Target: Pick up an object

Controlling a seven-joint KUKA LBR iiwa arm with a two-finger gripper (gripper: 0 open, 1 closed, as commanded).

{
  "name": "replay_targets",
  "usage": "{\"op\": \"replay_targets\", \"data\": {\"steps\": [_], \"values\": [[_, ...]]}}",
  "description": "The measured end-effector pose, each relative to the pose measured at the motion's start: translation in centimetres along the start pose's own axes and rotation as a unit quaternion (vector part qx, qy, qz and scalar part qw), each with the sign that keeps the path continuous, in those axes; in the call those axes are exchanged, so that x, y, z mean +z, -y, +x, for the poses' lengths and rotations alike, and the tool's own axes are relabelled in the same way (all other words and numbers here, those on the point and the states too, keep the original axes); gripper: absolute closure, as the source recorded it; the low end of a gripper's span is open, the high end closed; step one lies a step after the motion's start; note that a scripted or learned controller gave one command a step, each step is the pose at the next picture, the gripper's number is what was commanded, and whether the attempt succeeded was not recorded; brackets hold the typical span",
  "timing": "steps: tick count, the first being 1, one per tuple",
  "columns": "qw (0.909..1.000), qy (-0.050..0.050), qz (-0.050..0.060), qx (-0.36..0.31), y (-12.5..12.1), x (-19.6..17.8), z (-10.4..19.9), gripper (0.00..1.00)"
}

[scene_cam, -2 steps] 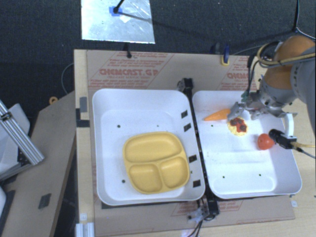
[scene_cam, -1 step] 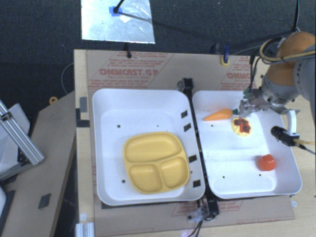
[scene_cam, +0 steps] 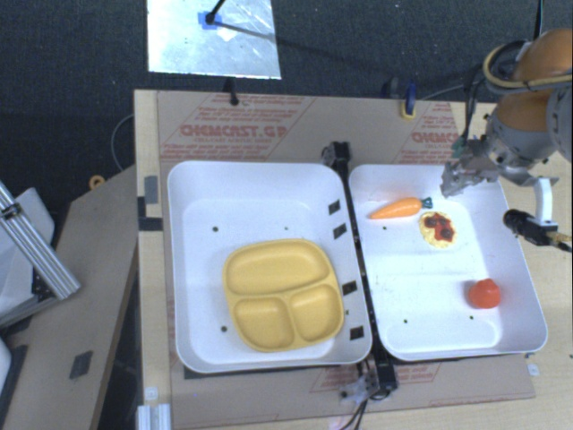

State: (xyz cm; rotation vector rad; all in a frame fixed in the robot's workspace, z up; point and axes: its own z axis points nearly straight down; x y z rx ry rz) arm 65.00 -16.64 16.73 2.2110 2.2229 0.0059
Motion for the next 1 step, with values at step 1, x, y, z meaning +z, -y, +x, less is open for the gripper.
{"op": "replay_targets", "data": {"steps": [1], "values": [[1.0,0.0,-0.001,-0.001,-0.51,-6.02,0.87,1.0]]}}
